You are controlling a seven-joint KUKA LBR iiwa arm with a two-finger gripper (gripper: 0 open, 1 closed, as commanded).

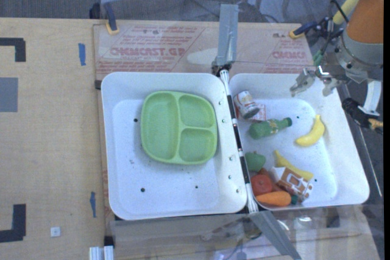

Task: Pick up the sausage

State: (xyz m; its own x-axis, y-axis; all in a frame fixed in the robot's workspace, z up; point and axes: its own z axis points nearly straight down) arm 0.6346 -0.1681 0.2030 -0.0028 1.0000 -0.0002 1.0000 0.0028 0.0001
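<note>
A: Sausage – where?
B: Probably that orange-red piece by the tomato, against the right bin's near wall.
A: And the gripper?
B: Splayed, grasping nothing – over the far corner, well apart, likely before its approach

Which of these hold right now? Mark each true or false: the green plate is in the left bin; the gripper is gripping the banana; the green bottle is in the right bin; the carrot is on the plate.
1. The green plate lies in the left bin. True.
2. The gripper grips the banana. False: it hangs above the right bin's far edge, apart from the banana, with nothing between its fingers.
3. The green bottle lies in the right bin. True.
4. The carrot is on the plate. False: it lies in the right bin's near corner.
</note>
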